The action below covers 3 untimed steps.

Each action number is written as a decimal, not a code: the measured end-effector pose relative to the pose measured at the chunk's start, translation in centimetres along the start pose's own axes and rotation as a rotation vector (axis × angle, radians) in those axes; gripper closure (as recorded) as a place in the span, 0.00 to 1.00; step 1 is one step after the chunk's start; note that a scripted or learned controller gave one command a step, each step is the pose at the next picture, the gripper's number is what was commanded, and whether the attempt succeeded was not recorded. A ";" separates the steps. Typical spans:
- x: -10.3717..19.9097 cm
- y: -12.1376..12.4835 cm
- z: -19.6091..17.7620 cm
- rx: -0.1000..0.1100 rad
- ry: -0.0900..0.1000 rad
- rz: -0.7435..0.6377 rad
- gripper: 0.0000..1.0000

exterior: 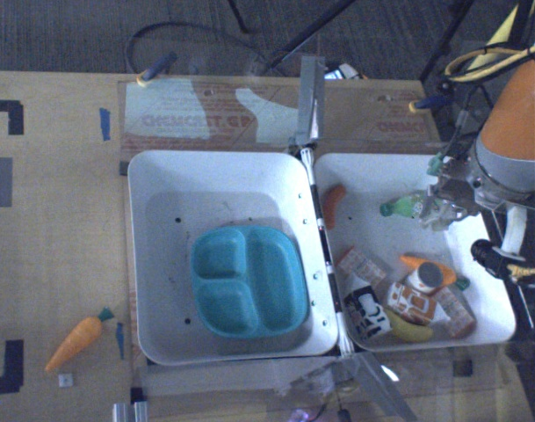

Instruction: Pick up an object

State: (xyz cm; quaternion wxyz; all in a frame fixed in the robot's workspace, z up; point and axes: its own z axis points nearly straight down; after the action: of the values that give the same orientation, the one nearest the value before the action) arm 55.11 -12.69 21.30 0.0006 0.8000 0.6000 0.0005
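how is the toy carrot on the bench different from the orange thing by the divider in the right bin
The toy carrot lies outside both bins on the wooden bench, slanted, with a green top. The orange piece lies inside the right bin against its left wall, nearly upright in view, shorter, with no green visible. Both are orange and elongated.

Gripper (441, 207) low, fingers perhaps shut

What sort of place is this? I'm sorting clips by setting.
Probably a robotics lab bench for grasping trials: a grey arm with an orange band reaches over two white bins, tripod legs stand behind, and toy food like a carrot lies around.
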 end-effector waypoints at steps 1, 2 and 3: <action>9.4 -5.4 -2.9 0.004 0.000 0.181 1.00; 6.3 -5.0 -9.4 0.000 -0.001 0.011 1.00; 1.4 -7.9 -2.5 0.006 -0.001 0.356 1.00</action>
State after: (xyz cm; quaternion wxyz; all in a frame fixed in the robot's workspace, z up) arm 47.91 -9.18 23.82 -0.0018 0.8935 0.4490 -0.0017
